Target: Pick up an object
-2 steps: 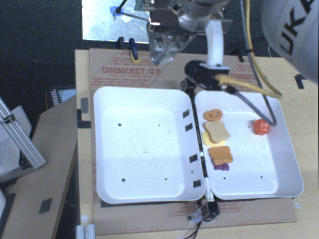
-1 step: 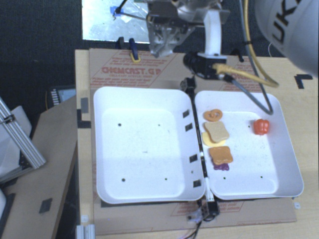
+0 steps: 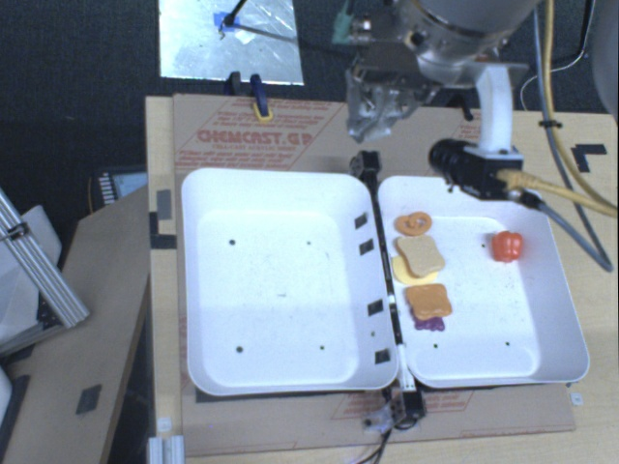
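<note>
Counter (image 3: 162, 307): tan, carrying a cardboard sheet (image 3: 251, 135) with red lettering and two white bins side by side on top.
Left bin (image 3: 280, 288): 9 o'clock of the pair; white floor with a few dark dots.
Right bin (image 3: 503, 346): 3 o'clock of the pair; holding all the toy food.
Purple piece (image 3: 431, 324): nearest item, 8 o'clock of the right bin's centre, partly tucked under the toast.
Toast (image 3: 428, 301): orange-brown, flat, at 12 o'clock of the purple piece and touching it.
Yellow piece (image 3: 399, 271): close to the seam-side wall, peeking out from under the bread.
Bread slice (image 3: 421, 256): tan, flat, at 12 o'clock of the toast, just beside it.
Pretzel ring (image 3: 414, 223): orange, at 11 o'clock of the bin's centre, just beyond the bread.
Red item (image 3: 506, 246): round; pepper or tomato, cannot tell; 1 o'clock of centre, well apart from the row.
Gripper (image 3: 372, 124): beyond the far rims, at 12 o'clock of the seam between the bins, well apart from all the food; blurred, so wide or narrow cannot tell.
Clamp (image 3: 259, 100): blue and yellow, on the cardboard's far edge.
Foil sheet (image 3: 232, 22): silvery, farthest back, 11 o'clock.
</note>
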`<state>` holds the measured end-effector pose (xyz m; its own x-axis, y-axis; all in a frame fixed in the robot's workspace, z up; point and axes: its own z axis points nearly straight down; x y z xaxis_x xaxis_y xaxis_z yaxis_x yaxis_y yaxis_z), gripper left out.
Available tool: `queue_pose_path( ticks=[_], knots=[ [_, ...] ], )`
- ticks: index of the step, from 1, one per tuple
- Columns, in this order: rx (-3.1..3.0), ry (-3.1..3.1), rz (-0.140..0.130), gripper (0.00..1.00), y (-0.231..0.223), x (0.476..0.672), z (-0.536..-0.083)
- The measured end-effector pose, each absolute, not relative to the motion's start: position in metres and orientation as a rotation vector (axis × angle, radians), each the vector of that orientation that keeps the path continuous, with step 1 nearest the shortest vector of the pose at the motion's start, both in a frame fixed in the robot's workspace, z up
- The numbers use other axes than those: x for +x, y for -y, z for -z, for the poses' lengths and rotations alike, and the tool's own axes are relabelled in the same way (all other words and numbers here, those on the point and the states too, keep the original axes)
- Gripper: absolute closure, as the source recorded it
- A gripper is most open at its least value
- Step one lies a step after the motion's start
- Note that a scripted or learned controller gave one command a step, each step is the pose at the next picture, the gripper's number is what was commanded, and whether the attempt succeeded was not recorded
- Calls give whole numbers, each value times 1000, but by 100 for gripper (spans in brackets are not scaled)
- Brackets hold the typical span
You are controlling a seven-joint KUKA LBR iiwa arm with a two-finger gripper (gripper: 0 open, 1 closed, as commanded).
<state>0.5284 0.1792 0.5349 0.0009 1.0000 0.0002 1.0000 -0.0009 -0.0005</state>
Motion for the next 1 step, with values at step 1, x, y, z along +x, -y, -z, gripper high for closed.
queue_pose_path(
  ticks=[1],
  knots=[
    [-2210, 2228, -9, 100, -237, 534, -434]
  ],
)
